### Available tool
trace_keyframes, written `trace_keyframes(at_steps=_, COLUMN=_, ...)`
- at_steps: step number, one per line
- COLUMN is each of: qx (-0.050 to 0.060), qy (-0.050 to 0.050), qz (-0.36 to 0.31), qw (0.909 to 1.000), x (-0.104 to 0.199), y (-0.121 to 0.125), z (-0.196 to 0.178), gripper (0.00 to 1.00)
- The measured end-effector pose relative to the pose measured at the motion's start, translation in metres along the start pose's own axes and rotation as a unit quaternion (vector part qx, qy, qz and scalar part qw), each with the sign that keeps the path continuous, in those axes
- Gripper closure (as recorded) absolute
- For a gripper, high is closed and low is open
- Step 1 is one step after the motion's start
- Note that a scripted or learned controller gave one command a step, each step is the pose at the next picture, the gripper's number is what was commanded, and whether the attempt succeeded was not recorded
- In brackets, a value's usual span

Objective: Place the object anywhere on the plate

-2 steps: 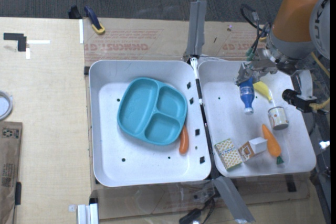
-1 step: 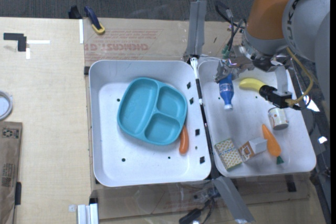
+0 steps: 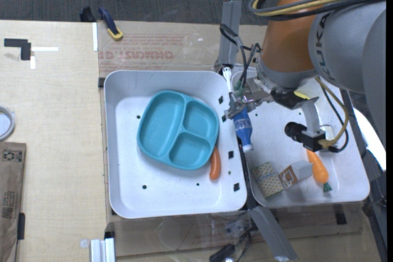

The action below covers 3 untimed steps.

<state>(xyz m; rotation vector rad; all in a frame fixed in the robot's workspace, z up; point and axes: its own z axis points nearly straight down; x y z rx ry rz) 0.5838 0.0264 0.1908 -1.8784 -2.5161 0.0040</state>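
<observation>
Gripper (image 3: 241,101) at the end of the grey arm (image 3: 350,27) sits low over the dividing wall between the two white bins, and a small plastic bottle (image 3: 243,130) with a blue label and blue cap hangs just beneath it, pointing toward the near side. Its upper end reaches up into the gripper's shadowed tip, yet whether it sits between the fingers cannot be told from this slant.

On the far left, a roll of clear tape (image 3: 3,124) lies at the bench's edge with a brown paper bag (image 3: 11,184) nearer. Farther back, a blue-and-yellow clamp (image 3: 109,24) rests at the corner of a sheet of cardboard.

Next comes the left bin (image 3: 123,193), which holds a light blue plate (image 3: 178,129) with three compartments, lying flat and turned at an angle. An orange sausage-shaped toy (image 3: 215,165) lies just beside the plate's near right edge, close to the bin's right wall.

In the right bin (image 3: 350,190), near the front, sit a small patterned box (image 3: 266,179) and a brown-and-grey packet (image 3: 293,174), touching or almost touching. To their right lies an orange toy carrot (image 3: 318,171) with a green tip, close to the black fitting on the arm's cabling.
</observation>
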Motion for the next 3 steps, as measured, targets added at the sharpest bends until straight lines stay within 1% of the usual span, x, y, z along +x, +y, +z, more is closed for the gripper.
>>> trace_keyframes(at_steps=1, qx=0.000, qy=0.000, qz=-0.028, qw=0.9996, x=0.056, y=-0.005, z=0.000, gripper=1.00)
trace_keyframes(at_steps=2, qx=0.000, qy=0.000, qz=-0.027, qw=0.9996, x=0.056, y=-0.005, z=0.000, gripper=0.00)
trace_keyframes(at_steps=3, qx=0.000, qy=0.000, qz=-0.068, qw=0.9977, x=0.137, y=0.022, z=0.036, gripper=0.00)
